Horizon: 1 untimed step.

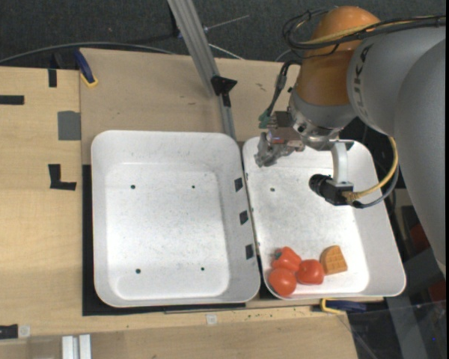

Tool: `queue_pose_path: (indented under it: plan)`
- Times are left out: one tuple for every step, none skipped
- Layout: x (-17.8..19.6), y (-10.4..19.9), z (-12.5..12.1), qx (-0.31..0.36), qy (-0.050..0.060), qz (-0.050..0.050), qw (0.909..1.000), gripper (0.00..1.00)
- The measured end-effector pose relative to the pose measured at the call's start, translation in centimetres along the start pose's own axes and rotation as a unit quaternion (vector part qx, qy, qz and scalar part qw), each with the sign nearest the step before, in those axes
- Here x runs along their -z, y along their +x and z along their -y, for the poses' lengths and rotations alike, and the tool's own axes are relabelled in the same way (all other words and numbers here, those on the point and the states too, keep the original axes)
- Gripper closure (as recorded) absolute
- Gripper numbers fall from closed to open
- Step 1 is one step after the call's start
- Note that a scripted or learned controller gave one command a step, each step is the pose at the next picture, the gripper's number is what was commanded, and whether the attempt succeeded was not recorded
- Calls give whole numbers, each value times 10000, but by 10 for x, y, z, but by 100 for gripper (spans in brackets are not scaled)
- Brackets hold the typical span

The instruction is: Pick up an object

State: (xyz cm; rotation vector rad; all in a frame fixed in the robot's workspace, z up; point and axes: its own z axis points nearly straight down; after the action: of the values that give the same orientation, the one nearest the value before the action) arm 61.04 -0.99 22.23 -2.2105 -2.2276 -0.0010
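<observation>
Bins: two, shallow and white, side by side on the bench; left bin (165, 215) at 9 o'clock of the right bin (359, 200). Objects: red rounded pieces (293, 269), three by count, clustered and touching at the right bin's 6 o'clock edge; one tan ridged block (333, 259) just beside them at their 3 o'clock. Arm: one, grey with an orange band (333, 58), entering from 1 o'clock. Gripper (269, 154): one, over the right bin's 11 o'clock corner, well apart from the objects; whether its fingers are parted or closed cannot be told, and nothing is seen between them.
</observation>
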Motion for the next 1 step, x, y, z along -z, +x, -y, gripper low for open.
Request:
queue_pose_path:
  plan:
    - [3, 45, 10, -6, 5, 7, 10000, 100]
